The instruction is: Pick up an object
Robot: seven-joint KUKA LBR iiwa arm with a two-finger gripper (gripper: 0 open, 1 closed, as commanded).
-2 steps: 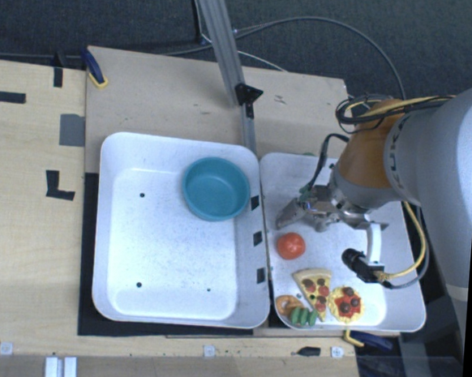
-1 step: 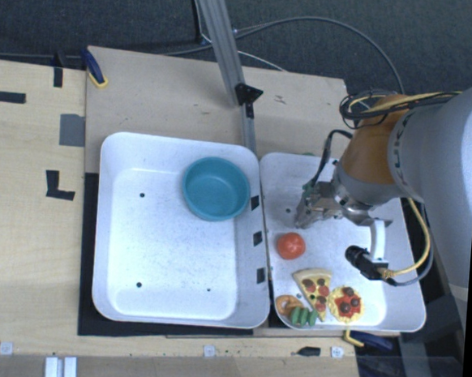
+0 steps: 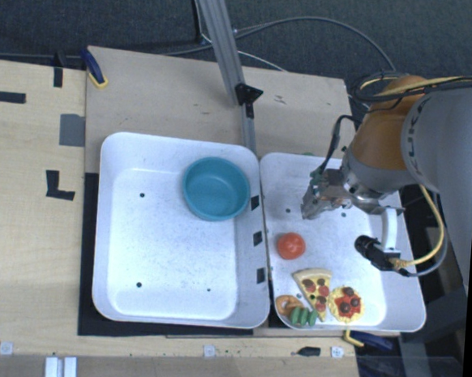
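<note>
Here the arm [image 3: 423, 133] reaches in from the right side of the tabletop [image 3: 179, 90], its grey body and orange band hanging over the far right part of the right bin [image 3: 405, 319]. Its jaws [image 3: 314, 204] sit low over the far half of that bin, close to the white floor, and nothing shows between them. Whether they stand wide or narrow cannot be told from this angle, since the dark tips blur together.

A red ball [image 3: 291, 246] lies on the bin floor just nearer the front edge than the jaws, apart from them. Closer to the front edge of the right bin lie a pizza slice [image 3: 314, 284], a small round pizza [image 3: 346, 304] beside it on its right, and a small green and orange piece [image 3: 295, 311] at the front left corner.

In the left bin [image 3: 134, 249], a blue bowl [image 3: 216, 189] stands upright near the far right corner. A grey pole [image 3: 226, 53] slants across the far edge of the tabletop towards the gap between the two bins.
</note>
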